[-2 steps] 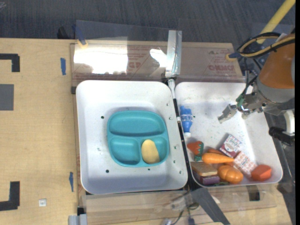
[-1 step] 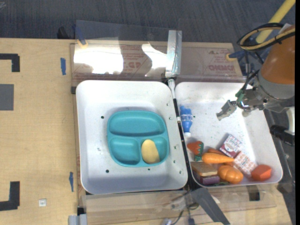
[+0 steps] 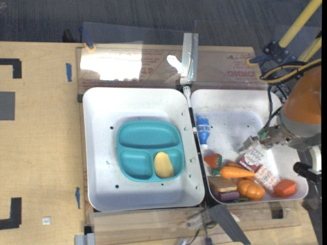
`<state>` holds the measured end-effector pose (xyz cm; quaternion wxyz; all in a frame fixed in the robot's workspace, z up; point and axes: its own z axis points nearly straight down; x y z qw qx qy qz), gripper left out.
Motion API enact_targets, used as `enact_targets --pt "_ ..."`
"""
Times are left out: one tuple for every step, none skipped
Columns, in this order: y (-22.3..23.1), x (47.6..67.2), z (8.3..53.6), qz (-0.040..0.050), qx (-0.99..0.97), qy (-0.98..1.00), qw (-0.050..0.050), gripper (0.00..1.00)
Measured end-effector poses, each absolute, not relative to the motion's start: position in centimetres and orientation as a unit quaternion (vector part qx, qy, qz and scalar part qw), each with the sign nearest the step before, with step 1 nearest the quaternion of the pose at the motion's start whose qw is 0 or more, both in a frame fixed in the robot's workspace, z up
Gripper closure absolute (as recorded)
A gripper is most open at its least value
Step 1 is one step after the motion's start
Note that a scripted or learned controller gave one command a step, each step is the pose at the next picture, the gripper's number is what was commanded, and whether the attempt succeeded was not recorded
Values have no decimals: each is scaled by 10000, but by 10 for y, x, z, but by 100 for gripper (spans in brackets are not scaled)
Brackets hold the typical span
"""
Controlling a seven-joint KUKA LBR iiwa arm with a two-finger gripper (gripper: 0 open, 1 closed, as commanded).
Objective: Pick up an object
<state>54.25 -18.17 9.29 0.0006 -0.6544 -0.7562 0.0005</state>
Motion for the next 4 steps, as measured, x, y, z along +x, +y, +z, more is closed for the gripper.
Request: enact_targets --pt "-190 538 87 -16 -6341 -7733 -7 0" --pt "-192 541 100 -36 -6351 -7724 -50 100" --pt "-165 542 117 -10 -5601 -8284 -29 100" --pt "-165 541 117 -7 -5605 -8282 -17 0"
